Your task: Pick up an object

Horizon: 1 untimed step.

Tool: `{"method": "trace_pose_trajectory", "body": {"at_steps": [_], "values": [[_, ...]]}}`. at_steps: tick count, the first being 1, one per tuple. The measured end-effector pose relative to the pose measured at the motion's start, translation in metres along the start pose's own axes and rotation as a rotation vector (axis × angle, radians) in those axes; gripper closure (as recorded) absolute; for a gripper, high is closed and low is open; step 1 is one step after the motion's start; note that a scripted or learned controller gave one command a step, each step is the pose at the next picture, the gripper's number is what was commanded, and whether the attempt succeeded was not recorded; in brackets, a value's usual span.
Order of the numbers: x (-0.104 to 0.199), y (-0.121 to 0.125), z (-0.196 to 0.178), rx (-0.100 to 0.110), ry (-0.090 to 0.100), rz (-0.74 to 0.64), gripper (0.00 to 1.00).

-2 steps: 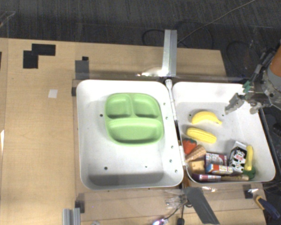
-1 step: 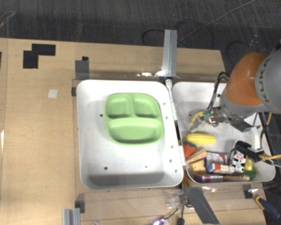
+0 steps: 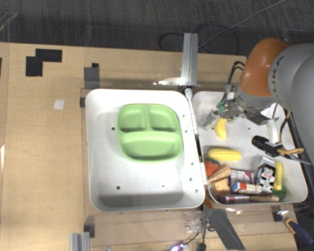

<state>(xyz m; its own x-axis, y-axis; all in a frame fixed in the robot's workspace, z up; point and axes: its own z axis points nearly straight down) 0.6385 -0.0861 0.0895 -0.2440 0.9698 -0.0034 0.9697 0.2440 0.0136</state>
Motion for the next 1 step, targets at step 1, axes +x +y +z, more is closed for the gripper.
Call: {"method": "trace_pose_trajectory", "body": {"at_steps": [1], "values": [[0.0013, 0.0023, -0.0129, -0.003, 0.003, -0.002, 1.00]]}}
